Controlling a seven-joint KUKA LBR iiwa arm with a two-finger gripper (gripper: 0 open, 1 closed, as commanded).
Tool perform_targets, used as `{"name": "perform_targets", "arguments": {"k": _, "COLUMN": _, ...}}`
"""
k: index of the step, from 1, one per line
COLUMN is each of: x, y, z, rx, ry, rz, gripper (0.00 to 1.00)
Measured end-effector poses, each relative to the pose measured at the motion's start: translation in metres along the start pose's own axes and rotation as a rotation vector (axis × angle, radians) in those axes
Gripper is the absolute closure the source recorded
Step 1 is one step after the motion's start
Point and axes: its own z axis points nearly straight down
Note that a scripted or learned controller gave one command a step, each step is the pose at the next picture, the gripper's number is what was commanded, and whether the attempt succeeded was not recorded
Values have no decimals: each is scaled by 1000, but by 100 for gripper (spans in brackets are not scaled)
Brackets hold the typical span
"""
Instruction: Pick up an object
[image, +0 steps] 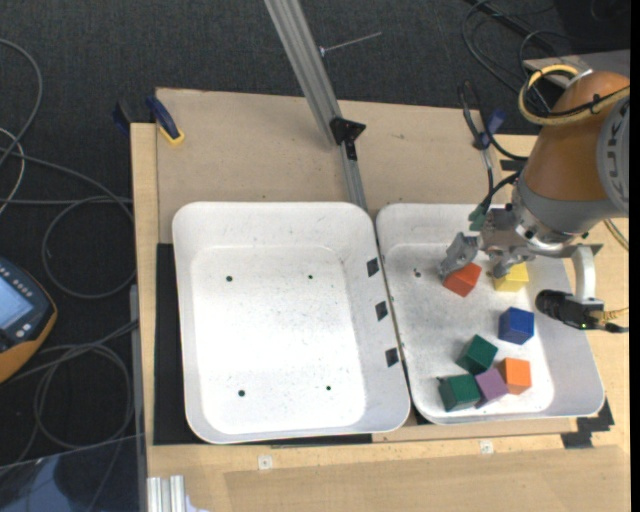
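Red block (461, 281) sits in the right bin (430, 330), upper part, directly under the gripper (478, 258); I see one finger at its left edge and one at its right, but I can't tell from this slant whether they're clamped on it or just straddling it, so I won't call it held. I count seven blocks, all in the right bin: one red, one yellow (510, 277) just right of the red and partly under the wrist, one blue (517, 325) mid-right, two green (479, 353) (459, 391), one purple (491, 384), one orange (517, 374). The last four cluster near the front edge, touching or nearly so. Left bin (200, 300) is alongside, rims touching. One arm (570, 150) comes in from the right, orange band above the wrist.
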Motion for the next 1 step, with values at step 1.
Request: {"name": "perform_targets", "arguments": {"k": 1, "x": 7, "y": -6, "z": 61, "rx": 2, "ry": 0, "rz": 0, "gripper": 0}}
